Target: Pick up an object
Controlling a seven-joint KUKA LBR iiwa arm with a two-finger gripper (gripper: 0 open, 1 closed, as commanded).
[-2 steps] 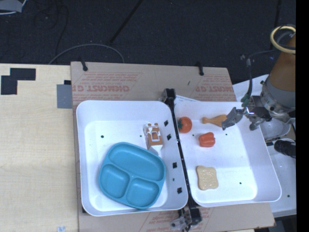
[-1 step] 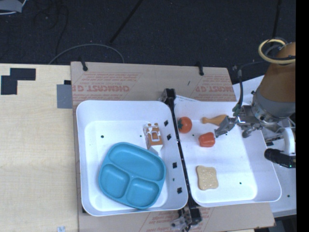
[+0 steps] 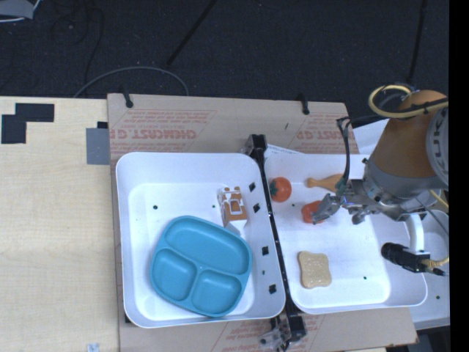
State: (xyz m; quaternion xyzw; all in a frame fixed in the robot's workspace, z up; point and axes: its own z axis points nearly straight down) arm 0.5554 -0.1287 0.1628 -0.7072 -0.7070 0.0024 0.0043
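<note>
Reaching into right bin point(image 3: 410, 299) | gripper point(image 3: 322, 210) at small red piece point(image 3: 312, 214) nr tomato point(image 3: 280, 189) | fingers: can't tell if open or closed | tip: close squarely on the 1 piece, lift straight.

Even overhead light, soft shadows, slightly soft focus, dark background beyond the bench point(image 3: 51, 218).

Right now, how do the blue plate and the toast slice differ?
The blue plate lies in the left bin; the toast slice lies in the right bin. The plate is far larger than the toast. The plate has three compartments; the toast is one plain tan piece. Both lie flat.
</note>
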